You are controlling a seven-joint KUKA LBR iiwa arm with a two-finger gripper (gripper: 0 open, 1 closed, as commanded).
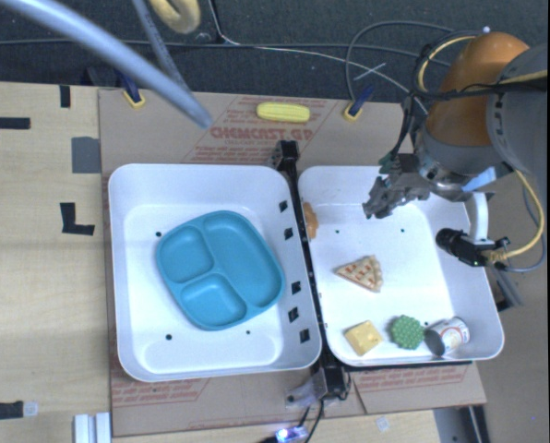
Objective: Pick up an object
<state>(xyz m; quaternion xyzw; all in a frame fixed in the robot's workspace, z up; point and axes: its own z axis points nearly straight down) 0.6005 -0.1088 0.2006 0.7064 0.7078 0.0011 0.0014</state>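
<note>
front row, right bin: yellow cheese-like block (362, 337), green bumpy ball (406, 331), small metal can (448, 336) lying on its side, all three close in a line along the near wall, can just beside the ball
right bin (483, 289): white, shallow, also holds waffle wedge and an orange bit
waffle wedge (362, 273): toy slice, mid-bin, lies flat, well apart from the front row; long axis runs left-right at a slight slant, narrow end to the left, broad end to the right
orange bit (308, 220): small, against the right bin's left wall, partly hidden by the divider
left bin (132, 247): white, touching the right bin along the black clips
blue tray (220, 268): three-compartment plate, flat, centre of left bin, turned at an angle
gripper (383, 198): dark, over the far part of the right bin, above bare floor, apart from the waffle wedge and all other items; nothing seen between fingers
fingers: too dark and bunched, cannot tell open or closed
arm (473, 90): orange band above wrist, enters from right, cables looped round it
behind bins: yellow banana-like toy (282, 112) on the cardboard sheet
obstruction: none over the wedge; grey blurred pole (100, 35) crosses top left
</note>
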